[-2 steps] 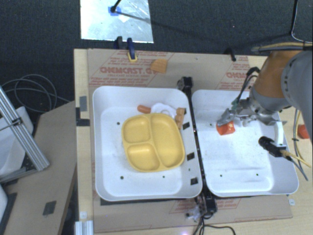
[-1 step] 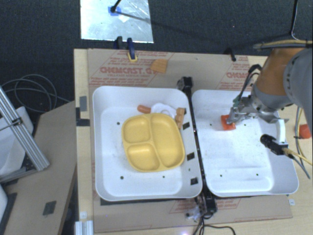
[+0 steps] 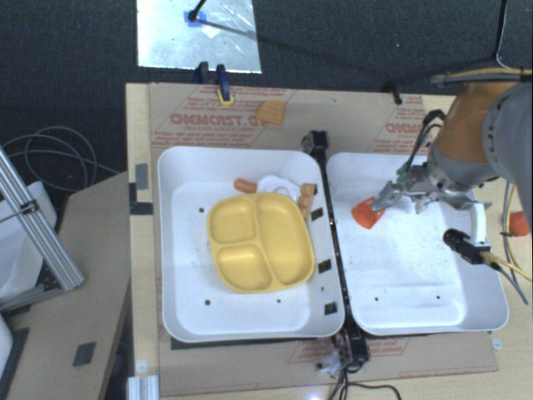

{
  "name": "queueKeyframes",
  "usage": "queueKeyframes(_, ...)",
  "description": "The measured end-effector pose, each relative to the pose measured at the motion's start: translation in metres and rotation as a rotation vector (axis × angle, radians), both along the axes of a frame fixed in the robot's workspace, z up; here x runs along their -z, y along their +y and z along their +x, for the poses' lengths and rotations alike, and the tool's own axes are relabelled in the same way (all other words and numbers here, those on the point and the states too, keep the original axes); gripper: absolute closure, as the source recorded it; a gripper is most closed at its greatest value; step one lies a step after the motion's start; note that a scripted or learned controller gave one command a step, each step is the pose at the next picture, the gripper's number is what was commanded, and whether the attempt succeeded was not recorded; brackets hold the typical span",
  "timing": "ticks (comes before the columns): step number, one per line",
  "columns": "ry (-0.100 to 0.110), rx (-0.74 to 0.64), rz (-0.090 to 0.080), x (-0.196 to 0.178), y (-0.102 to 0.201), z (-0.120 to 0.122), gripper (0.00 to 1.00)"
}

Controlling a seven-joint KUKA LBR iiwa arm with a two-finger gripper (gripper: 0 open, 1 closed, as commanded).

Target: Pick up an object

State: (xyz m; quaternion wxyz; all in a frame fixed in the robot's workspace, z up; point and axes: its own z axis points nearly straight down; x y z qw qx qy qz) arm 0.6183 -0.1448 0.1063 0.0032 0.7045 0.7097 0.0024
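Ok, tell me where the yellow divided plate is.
The yellow divided plate lies in the middle of the left bin, just below a small orange sausage-shaped piece.

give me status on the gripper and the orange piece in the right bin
Gripper low in right bin, fingertips at the orange piece. Grasp not confirmed, piece on bin floor. Nothing else near it.

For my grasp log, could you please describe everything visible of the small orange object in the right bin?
The small orange cup-like object looks like smooth plastic, tapered and lying tipped on its side. It rests on the floor of the right shallow white bin, near that bin's left wall. The grey pincer sits right at its upper right edge; whether it grips the object cannot be told.
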Motion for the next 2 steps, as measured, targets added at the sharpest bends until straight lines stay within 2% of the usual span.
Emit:
queueKeyframes(1, -0.003, -0.001, 0.0, 0.016, 0.0211, 0.0483, 0.0)
queueKeyframes(2, -0.005, 0.002, -0.001, 0.0149, 0.0198, 0.0473, 0.0)
